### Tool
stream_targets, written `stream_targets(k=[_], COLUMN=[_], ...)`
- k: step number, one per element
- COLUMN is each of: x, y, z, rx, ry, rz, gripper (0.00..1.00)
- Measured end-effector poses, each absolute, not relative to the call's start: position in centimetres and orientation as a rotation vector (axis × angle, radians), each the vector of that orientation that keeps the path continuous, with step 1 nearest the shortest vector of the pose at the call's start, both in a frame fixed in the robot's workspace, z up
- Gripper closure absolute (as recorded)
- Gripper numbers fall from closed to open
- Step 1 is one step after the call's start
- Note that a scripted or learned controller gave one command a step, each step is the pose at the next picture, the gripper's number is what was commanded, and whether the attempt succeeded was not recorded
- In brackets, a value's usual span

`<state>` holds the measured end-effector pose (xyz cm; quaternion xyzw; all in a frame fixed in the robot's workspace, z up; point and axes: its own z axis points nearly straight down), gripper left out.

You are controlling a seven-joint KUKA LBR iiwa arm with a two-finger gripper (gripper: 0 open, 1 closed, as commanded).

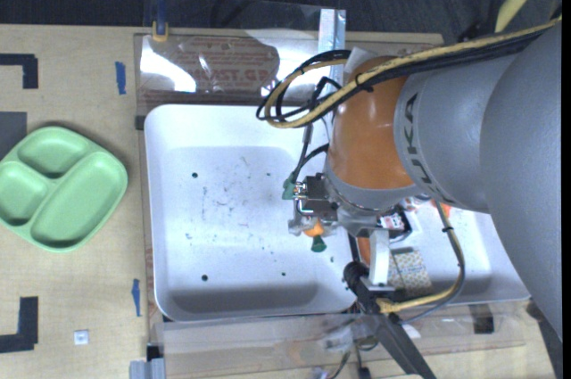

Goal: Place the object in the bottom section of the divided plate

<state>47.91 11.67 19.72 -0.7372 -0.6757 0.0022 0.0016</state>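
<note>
Nearest us, at the lower edge of the white bin (223,297), we see the arm's cabling, and just above it the end effector (314,230) hanging under the orange band. We cannot tell its state, since the wrist hides most of it. Something small, orange and green, the object (314,239), sits right at the end effector's tip; we cannot tell whether it is gripped or merely lying beneath. It looks stubby, with no clear long axis. The move ahead turns on one relation: the divided plate (61,187) lies at nine o'clock from the end effector, well apart, out on the bench (80,288) beyond the bin wall. The plate is pale green, its bottom section the long one, toward five o'clock
</note>
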Motion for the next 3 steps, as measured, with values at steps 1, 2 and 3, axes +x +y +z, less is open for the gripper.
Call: stream_targets(k=[1, 2, 3], x=[47.9, 49.4, 58.0], y=[10.1, 17.4, 20.2], z=[19.1, 18.1, 9.8], rx=[-2.529, -2.714, -2.973], ry=[-1.858, -1.582, -1.015], rz=[0.008, 0.007, 0.009], gripper=[1.00, 1.00, 1.00])
